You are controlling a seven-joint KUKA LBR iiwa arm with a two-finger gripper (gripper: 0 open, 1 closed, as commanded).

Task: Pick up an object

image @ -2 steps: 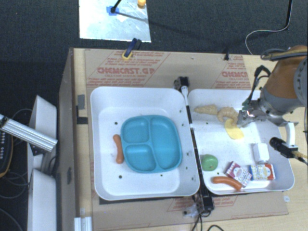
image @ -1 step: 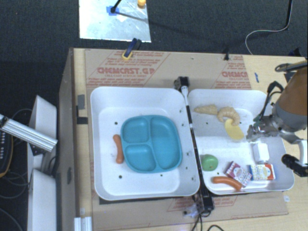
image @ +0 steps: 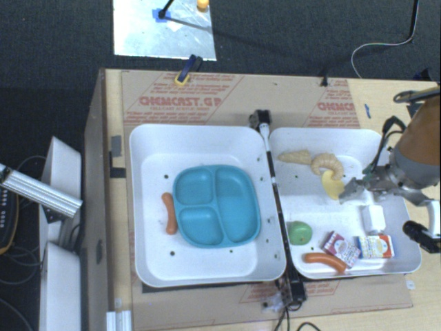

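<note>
My gripper sits over the right bin, just right of the yellow piece; I can't tell whether its jaws are apart or together. The piece looks light, stiff and slick, so I'd pinch across its narrow middle.

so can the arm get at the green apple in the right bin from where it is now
Probably yes: the green apple sits apart in the right bin, nothing on top, and the end effector hovers nearby over that bin.
</note>
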